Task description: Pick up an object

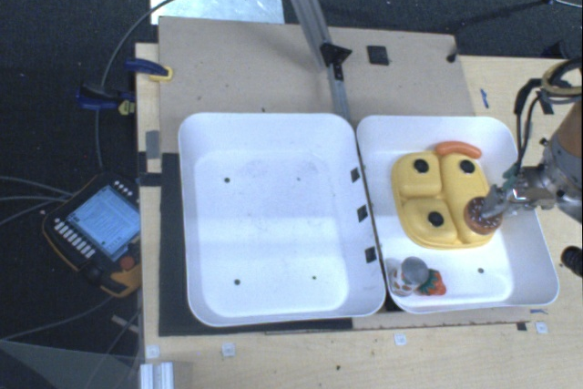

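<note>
Overhead slanted view of the bench [273, 77], which carried two shallow white plastic bins side by side. The left white bin [264, 287] held no objects that could be made out. The right white bin [533, 278] held a large yellow moulded plastic toy with three dark spots [433, 196], lying near the bin's middle; a small orange curved piece [457, 148] touching the yellow toy's far edge; and, in the near left corner, a small cluster of a grey rounded object with red and orange bits [415, 276], too small to identify further. The grey arm entered from the right, and its gripper [490, 209] sat low over the right-hand edge of the yellow toy, where a small round brownish item [477, 214] lay at the tip, either touching or just beside the toy. Whether the gripper was apart, together or clamped on anything could not be told at this resolution. Judged from this placement, the step in hand was the descent or closing phase of a grasp at the toy's right edge. The next move would call for a firm closure on one item alone, then a straight lift clear of the bin wall; a slip off the toy's rounded surface seemed the likely risk.
</note>
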Controlling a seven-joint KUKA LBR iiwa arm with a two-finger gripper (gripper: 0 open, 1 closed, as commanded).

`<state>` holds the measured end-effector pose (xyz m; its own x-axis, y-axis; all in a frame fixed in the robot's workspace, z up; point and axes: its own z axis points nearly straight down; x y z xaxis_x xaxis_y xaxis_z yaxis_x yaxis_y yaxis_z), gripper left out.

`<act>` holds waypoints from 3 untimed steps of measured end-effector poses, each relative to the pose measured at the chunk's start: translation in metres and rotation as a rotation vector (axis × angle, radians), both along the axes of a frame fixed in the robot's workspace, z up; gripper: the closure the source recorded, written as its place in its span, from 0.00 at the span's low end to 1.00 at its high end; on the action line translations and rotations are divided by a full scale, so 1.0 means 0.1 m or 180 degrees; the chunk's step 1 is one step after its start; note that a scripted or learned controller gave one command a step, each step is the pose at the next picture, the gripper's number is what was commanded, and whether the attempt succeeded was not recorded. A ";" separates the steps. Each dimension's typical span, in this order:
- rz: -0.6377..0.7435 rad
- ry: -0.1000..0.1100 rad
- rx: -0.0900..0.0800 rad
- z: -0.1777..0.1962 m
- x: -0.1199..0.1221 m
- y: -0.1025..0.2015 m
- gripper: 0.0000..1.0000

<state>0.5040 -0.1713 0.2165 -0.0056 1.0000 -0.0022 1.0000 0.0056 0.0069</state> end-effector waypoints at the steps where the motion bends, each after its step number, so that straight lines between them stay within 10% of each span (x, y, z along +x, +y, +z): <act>1: 0.0012 0.0016 0.0013 -0.06 0.06 0.48 1.00; 3: 0.0019 0.0013 0.0016 0.06 0.05 1.64 1.00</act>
<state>0.5085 -0.0069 0.2227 -0.0116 0.9999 0.0029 0.9999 0.0116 0.0028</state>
